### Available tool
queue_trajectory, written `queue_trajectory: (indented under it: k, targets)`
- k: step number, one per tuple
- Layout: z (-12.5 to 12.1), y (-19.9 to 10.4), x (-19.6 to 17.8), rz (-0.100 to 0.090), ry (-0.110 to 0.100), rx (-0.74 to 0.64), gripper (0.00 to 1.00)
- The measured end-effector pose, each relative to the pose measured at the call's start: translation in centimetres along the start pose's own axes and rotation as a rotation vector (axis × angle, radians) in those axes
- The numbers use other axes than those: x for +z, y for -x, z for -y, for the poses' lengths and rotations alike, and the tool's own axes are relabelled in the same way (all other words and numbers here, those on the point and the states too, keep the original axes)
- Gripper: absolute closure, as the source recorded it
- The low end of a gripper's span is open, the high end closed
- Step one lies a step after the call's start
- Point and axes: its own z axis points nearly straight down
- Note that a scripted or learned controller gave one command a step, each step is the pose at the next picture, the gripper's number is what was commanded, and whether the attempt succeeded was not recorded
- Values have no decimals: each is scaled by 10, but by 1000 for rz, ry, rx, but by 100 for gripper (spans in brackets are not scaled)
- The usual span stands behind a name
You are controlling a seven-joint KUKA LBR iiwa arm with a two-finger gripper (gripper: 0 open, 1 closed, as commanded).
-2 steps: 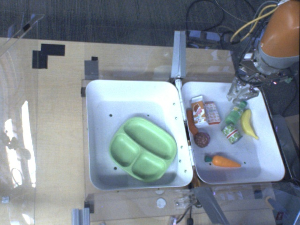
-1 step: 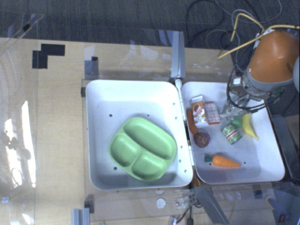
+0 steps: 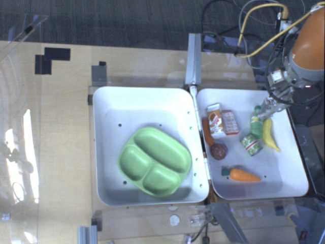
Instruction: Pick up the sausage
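Note:
The sausage (image 3: 205,131) is a reddish-brown stick lying along the left wall of the right bin (image 3: 294,187), its right side tucked against a small white and orange carton (image 3: 216,120). My gripper (image 3: 270,105) hangs over the bin's far right part, just above a green bottle (image 3: 256,124) and a banana (image 3: 269,135). It is well to the right of the sausage, with the carton and a pink packet (image 3: 230,122) in between. Nothing shows held by it.
In the right bin also lie a round brown patty (image 3: 218,151), a green can (image 3: 250,144) and a carrot (image 3: 243,175). The left bin (image 3: 106,111) holds a green divided plate (image 3: 155,160). A metal divider (image 3: 193,60) and cables (image 3: 254,14) sit behind the bins.

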Motion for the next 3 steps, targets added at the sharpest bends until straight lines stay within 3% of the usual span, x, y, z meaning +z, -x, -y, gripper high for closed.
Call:
queue_trajectory:
  k: [1, 2, 3]
  targets:
    - [18, 5, 76, 3, 7, -340, 100]
    - [22, -24, 8, 1, 1, -636, 100]
    - [1, 8, 119, 8, 14, -943, 100]
